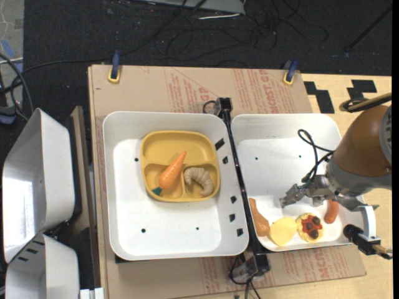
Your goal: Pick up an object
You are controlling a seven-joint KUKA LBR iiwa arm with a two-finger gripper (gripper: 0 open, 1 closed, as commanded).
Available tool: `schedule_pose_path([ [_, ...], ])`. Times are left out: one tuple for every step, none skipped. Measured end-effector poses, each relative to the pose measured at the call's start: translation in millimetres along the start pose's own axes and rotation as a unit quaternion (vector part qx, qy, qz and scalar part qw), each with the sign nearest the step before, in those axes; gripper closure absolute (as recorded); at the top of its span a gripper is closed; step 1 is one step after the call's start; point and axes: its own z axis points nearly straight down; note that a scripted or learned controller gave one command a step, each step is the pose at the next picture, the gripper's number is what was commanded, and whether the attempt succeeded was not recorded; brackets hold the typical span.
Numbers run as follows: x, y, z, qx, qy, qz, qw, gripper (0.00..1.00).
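Camera view: in the left bin a yellow divided plate holds a carrot and a pale shrimp, well apart from the tool. Along the right bin's near edge lie an orange drumstick, a yellow disc, a fruit tart and a red sausage. The tool hangs just above these; its grip I cannot tell. Crowding risks a pinch on two pieces or a slip.
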Motion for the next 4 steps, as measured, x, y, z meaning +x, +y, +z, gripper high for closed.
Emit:
schedule_pose_path([
  [0, 1, -13, -0.002, -0.001, 0.001, 1.0, 1.0],
  [-9, 7, -70, -0.005, -0.002, -0.002, 1.0, 1.0],
  [-10, 12, -133, -0.006, -0.002, -0.003, 1.0, 1.0],
  [-10, 13, -142, -0.004, -0.001, -0.002, 1.0, 1.0],
])
